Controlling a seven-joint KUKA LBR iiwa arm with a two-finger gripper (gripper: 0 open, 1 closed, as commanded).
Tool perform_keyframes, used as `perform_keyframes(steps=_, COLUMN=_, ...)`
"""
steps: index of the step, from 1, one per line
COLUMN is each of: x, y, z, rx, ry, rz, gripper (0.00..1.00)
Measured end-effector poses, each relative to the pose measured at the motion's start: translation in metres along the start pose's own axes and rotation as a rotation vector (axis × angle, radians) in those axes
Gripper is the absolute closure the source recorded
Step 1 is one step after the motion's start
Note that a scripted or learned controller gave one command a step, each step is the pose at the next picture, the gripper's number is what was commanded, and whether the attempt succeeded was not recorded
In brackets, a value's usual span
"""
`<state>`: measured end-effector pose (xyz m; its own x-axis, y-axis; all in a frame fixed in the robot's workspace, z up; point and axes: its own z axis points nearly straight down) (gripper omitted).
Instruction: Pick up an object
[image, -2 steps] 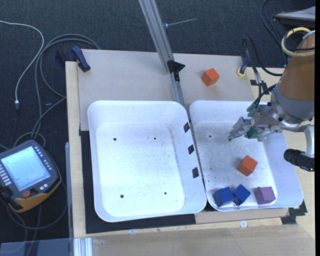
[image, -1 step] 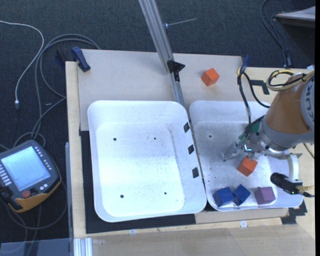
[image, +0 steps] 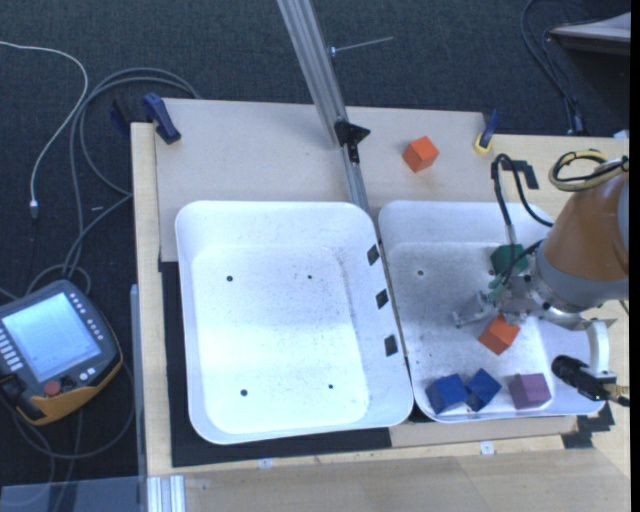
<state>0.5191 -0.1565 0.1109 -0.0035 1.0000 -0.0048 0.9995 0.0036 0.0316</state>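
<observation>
End effector (image: 497, 303) low in the right bin, over an orange block.
Can't tell how it is set, apart, together or clamped. Orange block (image: 499, 334) sits tilted right under it, touching or just below, unclear which. Right bin (image: 430, 225) also has two blue blocks (image: 465, 391) touching each other at the near edge, purple block (image: 529, 390) just right of them. Left bin (image: 275, 320) alongside. Another orange cube (image: 421, 153) on the table (image: 250, 150) behind the bins.

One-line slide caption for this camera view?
Arm's end effector beside an orange block in the right bin; blue blocks near the front.
</observation>
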Motion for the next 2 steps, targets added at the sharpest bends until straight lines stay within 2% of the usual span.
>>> perform_keyframes(steps=1, x=0.023, y=-0.015, z=-0.001, rx=-0.007, ry=-0.014, rz=0.004, gripper=0.00)
perform_keyframes(steps=2, x=0.009, y=-0.020, z=0.000, rx=-0.005, ry=-0.005, rz=0.000, gripper=0.00)
